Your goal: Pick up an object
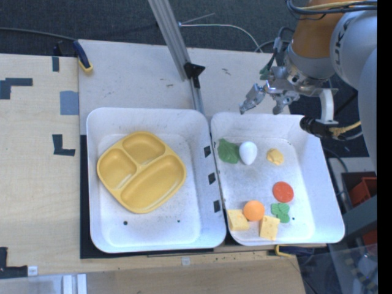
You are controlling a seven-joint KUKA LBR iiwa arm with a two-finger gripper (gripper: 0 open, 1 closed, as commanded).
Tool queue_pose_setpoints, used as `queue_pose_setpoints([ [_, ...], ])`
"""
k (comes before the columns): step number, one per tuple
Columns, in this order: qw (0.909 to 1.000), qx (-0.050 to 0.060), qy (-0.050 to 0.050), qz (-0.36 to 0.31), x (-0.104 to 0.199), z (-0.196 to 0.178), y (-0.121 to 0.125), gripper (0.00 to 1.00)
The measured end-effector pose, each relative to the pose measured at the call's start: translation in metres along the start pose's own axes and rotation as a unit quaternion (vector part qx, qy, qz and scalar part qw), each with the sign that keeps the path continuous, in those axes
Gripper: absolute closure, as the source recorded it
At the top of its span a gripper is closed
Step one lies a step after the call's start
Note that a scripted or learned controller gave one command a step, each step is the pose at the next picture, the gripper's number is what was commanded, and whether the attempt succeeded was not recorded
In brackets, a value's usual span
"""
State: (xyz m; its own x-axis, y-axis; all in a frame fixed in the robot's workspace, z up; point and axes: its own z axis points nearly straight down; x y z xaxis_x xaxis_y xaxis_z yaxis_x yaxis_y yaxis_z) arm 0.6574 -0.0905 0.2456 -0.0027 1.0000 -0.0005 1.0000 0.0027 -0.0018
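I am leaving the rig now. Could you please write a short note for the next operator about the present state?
Gripper: jaws open, holding nothing, above the far rim of the right bin.
Right bin holds: green piece, white egg, small yellow piece, red disc, orange ball, small green piece, two yellow blocks.
Left bin: yellow divided plate.
Done: nothing picked.
Left: descend, grasp one object, lift.

Yellow divided plate (141,171) in left bin (98,225)
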Motion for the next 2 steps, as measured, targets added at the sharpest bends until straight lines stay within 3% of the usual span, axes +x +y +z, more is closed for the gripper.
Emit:
queue_pose_setpoints([
  [1, 1.0, -0.001, -0.001, 0.002, -0.033, 0.159, -0.009, 0.0],
  [2, 1.0, 0.001, -0.001, 0.004, -0.076, 0.157, -0.096, 0.0],
])
